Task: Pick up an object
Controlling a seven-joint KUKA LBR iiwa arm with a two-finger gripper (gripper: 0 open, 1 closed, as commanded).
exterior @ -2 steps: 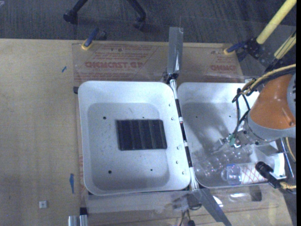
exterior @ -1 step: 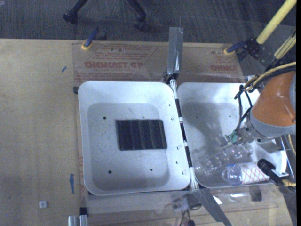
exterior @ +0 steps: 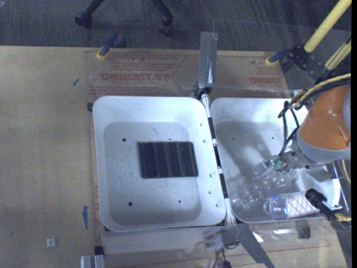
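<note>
A clear plastic bottle (exterior: 287,205) lay on its side along the right bin's (exterior: 245,113) front edge, near its front right corner, with a red-and-white patterned label. Crumpled clear plastic (exterior: 251,191) lay just left of it.

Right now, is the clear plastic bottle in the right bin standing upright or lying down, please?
Lying down: the clear plastic bottle rests lengthwise on the right bin floor.

The arm (exterior: 326,128) reaches in from the right, hand (exterior: 277,163) lowered.

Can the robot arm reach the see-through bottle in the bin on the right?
Probably yes. The gripper hangs just above the clear bottle in the right bin, with nothing between them.
</note>
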